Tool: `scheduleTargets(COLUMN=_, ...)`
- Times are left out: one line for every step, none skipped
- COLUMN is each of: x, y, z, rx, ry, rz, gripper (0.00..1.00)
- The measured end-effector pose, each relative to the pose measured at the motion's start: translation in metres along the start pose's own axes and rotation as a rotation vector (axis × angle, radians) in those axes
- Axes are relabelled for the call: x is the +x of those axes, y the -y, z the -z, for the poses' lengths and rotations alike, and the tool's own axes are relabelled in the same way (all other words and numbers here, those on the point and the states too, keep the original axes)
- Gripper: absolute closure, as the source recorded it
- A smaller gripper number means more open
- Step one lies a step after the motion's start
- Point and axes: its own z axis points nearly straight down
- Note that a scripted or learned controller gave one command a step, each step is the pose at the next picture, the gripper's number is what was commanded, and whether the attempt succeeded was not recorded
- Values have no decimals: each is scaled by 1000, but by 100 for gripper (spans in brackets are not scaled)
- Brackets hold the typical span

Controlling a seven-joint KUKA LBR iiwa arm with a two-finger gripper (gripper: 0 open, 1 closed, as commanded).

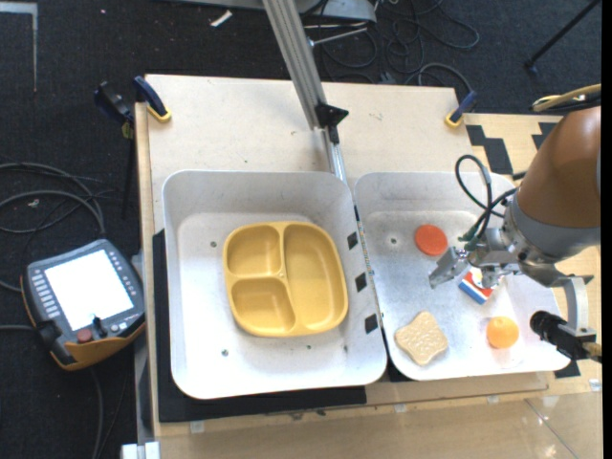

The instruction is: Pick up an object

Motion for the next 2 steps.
scheduleTargets(x=0, y=0, z=0, rx=0, ry=0, rz=-1, gripper=0)
scheduleTargets(x=2, y=1, z=-64, rx=6, ry=-1, rz=-1, gripper=0)
